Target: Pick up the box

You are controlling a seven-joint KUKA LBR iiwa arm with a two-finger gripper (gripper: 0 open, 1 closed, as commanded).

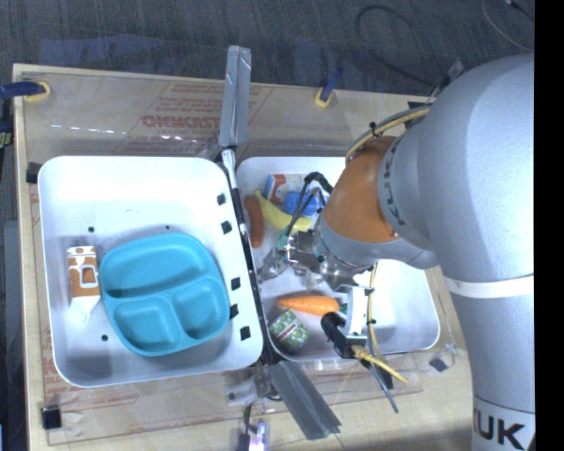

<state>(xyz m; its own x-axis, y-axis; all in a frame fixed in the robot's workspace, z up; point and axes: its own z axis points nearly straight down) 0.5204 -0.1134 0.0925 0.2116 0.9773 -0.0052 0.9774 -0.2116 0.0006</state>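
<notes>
Mostly the arm (451, 186) blocked the right bin (414, 322): its grey bulk and orange band (357, 205) covered the bin's centre and upper right. The gripper (305, 252) sat low over that bin's left half, partly lost in cables and bracket metal, so whether it was open or closed could not be read, and nothing was seen held in it. Items behind it were cut off: a yellow piece (282, 216), a reddish-brown long item (255, 222) near the divider, and a package with red and blue print (284, 188) (labels too small to read). Clearer, toward the near side of the bin, lay a carrot (308, 303) and beside it a small round green-patterned thing (288, 329).

The box (83, 272) lay in the left bin (122, 181), against its left wall, well apart from the gripper. It was orange and white, lying flat, long axis running roughly up-down in the view, parallel to that wall. A blue compartment tray (164, 294) lay just beside it to the right, close enough that contact could not be judged.
</notes>
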